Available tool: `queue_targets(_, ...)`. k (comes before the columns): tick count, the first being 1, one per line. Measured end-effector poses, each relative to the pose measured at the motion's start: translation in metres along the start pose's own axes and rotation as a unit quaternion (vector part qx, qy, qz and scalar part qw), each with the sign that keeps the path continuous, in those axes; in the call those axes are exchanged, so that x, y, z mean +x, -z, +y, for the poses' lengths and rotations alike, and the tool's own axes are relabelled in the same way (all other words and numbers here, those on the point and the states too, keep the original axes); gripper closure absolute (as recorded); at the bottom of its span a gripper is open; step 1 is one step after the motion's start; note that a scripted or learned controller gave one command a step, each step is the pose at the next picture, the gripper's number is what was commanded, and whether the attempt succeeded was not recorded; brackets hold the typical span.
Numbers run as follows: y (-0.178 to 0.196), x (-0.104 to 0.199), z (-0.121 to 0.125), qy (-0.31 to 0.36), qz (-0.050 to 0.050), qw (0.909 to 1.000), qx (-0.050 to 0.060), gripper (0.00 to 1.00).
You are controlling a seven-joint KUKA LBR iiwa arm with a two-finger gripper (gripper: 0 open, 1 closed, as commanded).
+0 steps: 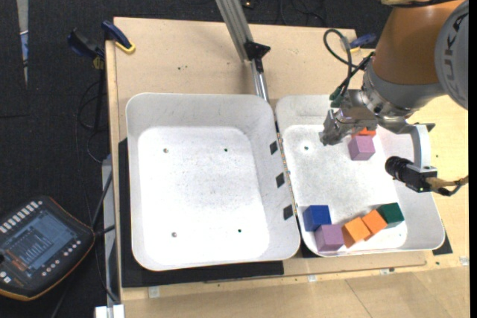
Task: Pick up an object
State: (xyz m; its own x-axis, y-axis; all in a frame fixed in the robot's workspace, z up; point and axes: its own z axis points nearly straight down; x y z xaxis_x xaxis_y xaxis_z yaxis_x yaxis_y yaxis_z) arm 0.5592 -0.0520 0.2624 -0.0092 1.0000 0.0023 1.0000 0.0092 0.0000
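Note:
My gripper (331, 135) hangs over the back part of the right bin (302, 112), just left of a light purple block (361, 148). A small orange-red block (366, 132) lies right behind that purple block, partly hidden by the wrist. Along the bin's front edge sit a blue block (317, 217), a second purple block (329, 237), two orange blocks (356, 229) (374, 222) and a green block (390, 214). I see nothing held in the gripper.
The left bin (149, 115) lies beside the right one. A slanted metal pole (231, 7) rises behind the bins. A black fitting (406, 173) on a white bracket juts over the right bin's right edge. A teach pendant (37, 242) lies at the lower left.

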Motion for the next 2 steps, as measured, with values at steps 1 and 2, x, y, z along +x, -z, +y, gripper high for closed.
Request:
queue_targets(1,-0.017,0.049,-0.01,0.0,0.0,1.0,0.001,1.0)
queue_targets(2,-0.031,0.1,-0.013,-0.001,-0.001,1.0,0.001,1.0)
